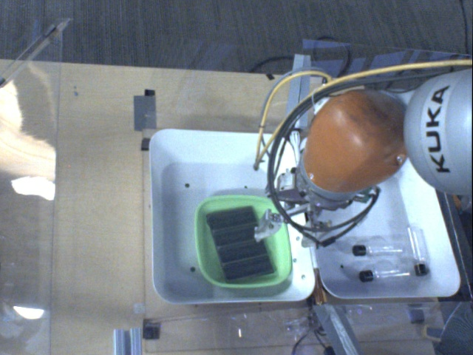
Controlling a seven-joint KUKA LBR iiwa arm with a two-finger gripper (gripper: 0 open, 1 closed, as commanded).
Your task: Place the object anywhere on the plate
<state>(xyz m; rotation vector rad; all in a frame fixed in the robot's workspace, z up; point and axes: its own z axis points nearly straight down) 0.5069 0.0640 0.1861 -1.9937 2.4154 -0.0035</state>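
Light wooden bench (81, 220) bearing two shallow white plastic bins side by side. The grey KUKA arm with its orange band (355, 150) reaches in from the right and hangs over the seam between the bins, trailing black and yellow cables. The left white bin (174, 220) holds a green, square, round-cornered plate (205, 246), on which lies a dark grey, ribbed rectangular block (238, 244), set aslant. The two-finger metal gripper (264, 226) sits at the plate's right rim, just beside the block; whether it is released or clenched cannot be told. The right white bin (436, 272) holds clear plastic tubes with black caps (384, 261).
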